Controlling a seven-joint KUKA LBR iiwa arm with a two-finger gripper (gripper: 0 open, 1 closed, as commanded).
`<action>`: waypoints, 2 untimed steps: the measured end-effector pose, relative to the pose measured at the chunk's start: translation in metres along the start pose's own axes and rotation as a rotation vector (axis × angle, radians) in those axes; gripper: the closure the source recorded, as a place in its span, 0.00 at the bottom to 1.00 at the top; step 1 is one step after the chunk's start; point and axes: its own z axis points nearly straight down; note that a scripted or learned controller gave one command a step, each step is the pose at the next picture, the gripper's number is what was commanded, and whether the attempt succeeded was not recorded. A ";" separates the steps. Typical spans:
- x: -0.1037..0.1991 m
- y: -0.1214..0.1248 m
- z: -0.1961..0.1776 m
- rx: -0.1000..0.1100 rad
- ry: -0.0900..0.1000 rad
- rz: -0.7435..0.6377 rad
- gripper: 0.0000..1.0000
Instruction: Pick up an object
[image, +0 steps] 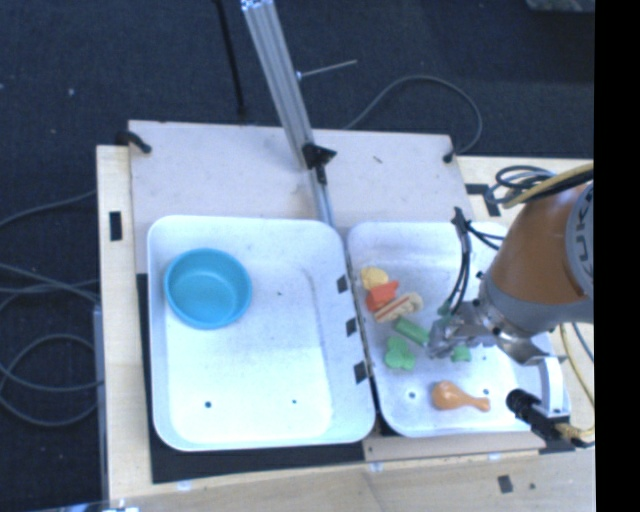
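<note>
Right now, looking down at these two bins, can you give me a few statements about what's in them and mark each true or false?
1. The blue bowl sits in the left bin. True.
2. The orange toy lies in the left bin. False: it lies in the right bin, near its front edge.
3. The gripper is over the right bin, among the green pieces. True.
4. The bowl is red. False: it is blue.
5. The red piece is inside the bowl. False: it lies in the right bin.
</note>
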 end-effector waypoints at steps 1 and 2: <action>-0.006 0.003 -0.061 0.000 0.000 0.000 1.00; -0.006 0.005 -0.111 0.001 0.000 0.000 1.00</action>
